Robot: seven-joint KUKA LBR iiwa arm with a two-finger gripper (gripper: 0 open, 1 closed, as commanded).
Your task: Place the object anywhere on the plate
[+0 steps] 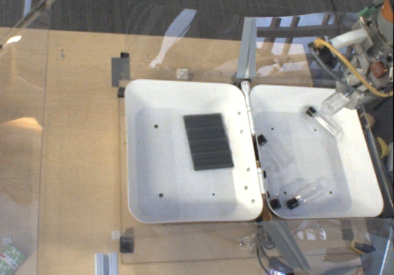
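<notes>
Although the task names no particular object, the likeliest candidate is the clear black-capped vial (322, 122), which lies on the floor of the right bin (369, 175) toward 12 o'clock from that bin's centre. It rests flat, with its cap at the 10 o'clock end. The tool (338, 103) hangs just beside it at 1 o'clock, over the bin's far rim. Whether the tool is released or clenched cannot be told from this view, and no grasp on the vial can be confirmed.

Further clear vials (308, 192) lie near the same bin's 6 o'clock edge, and another small black-capped item (261, 140) sits at its 9 o'clock wall.

The plate (208, 141), a dark grey ribbed rectangle, lies near the centre of the left bin (141, 163) and carries nothing.

Status, as a judgement: placement is not done. A secure pick-up, the transfer toward 9 o'clock across the bin divider, and the release over the plate all remain.
</notes>
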